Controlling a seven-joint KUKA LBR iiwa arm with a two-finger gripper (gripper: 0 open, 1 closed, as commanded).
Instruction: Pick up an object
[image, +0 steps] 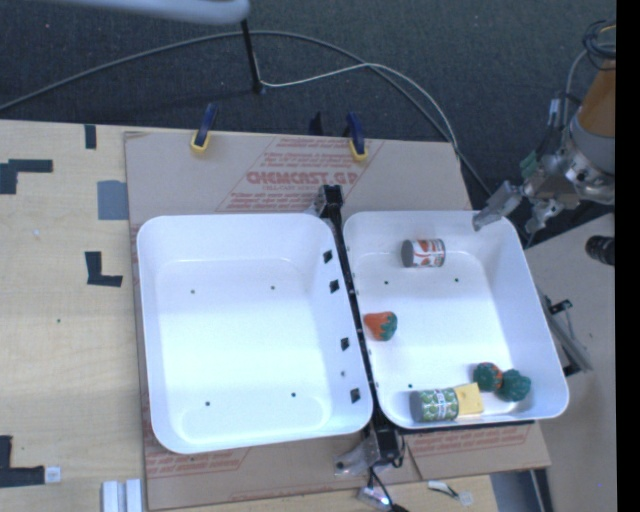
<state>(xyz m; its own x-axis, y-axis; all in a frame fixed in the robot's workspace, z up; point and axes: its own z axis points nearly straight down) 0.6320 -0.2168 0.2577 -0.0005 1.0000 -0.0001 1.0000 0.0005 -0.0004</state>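
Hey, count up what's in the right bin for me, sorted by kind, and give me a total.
Cans: 2, red-labelled can, green-labelled can
Dark green balls: 2, first ball, second ball
Yellow block: 1
Orange-and-green toy: 1
Total: 6

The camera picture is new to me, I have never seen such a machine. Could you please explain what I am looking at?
One camera looks down at a slant on a workbench. The grey machine at the right edge is a robot arm; its claw hangs above the upper right corner of the right tray, holding nothing. That tray contains a red-labelled can, an orange-and-green toy, a green-labelled can, a yellow block and two green balls. The left tray lies beside it.
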